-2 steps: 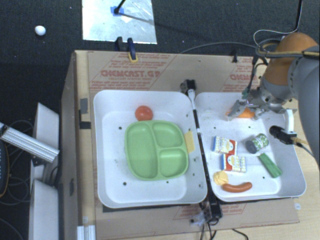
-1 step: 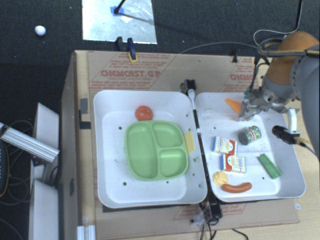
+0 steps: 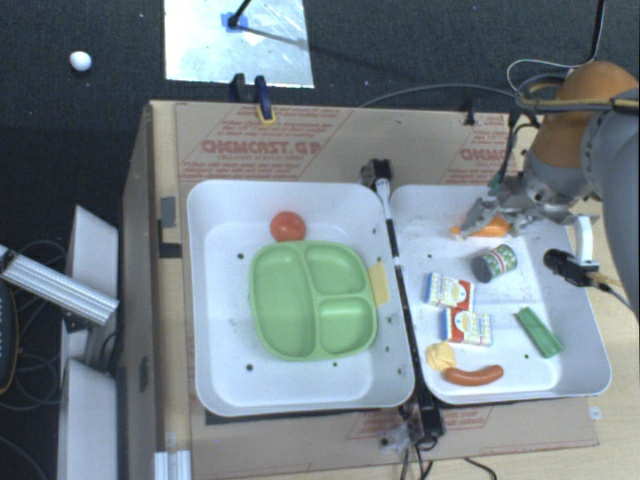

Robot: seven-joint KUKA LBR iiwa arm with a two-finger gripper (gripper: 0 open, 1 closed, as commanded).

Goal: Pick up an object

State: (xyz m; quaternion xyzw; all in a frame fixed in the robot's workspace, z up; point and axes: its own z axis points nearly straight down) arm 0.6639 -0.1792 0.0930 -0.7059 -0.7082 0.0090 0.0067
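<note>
Claw low over the orange piece

We see the claw [image 3: 487, 215] at the right bin's [image 3: 585, 368] far edge, the orange toy [image 3: 484, 229] just beneath, long axis running left-right; we cannot tell the claw's state or any hold.

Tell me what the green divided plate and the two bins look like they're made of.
The green plate looks like matte molded plastic: uniform color, soft rounded compartment ridges. The left bin and right bin look like thin, smooth white plastic with rounded rims, though the material can't be confirmed.
</note>
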